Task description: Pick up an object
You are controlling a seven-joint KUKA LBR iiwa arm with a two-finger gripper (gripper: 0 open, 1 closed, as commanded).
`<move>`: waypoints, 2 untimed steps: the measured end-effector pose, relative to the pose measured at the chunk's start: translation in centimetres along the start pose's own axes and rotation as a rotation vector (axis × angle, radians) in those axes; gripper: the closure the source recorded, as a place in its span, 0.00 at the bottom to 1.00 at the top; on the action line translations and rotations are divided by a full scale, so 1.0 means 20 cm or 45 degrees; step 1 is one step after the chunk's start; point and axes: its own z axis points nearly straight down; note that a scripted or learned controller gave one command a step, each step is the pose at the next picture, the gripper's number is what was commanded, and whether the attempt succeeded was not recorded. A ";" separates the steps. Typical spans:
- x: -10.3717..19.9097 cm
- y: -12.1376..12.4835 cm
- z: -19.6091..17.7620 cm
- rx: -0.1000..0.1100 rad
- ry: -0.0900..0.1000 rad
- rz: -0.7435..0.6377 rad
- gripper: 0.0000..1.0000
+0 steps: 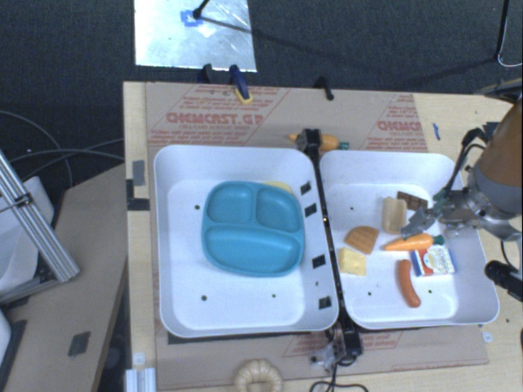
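Note:
The right bin (470, 300) holds several toy foods. An orange carrot (409, 242) lies across its middle, with a tan cylinder (394, 215) and a brown block (411, 200) behind it. A golden pastry piece (362, 238) and a yellow cheese wedge (353, 261) sit to the left. A red sausage (409, 283) and a small white carton (435, 261) lie towards the front. My gripper (429, 219) reaches in from the right and hangs low just above the carrot's right end, beside the brown block. Nothing visibly rests in it.
The left bin (184, 300) holds a blue divided plate (252, 227) with a yellow item (280, 186) peeking out behind it. A black divider with clips (321, 219) joins the two bins. A small orange and yellow object (327, 143) lies behind the bins.

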 end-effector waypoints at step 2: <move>0.05 0.01 0.22 -0.010 -0.001 -0.003 0.00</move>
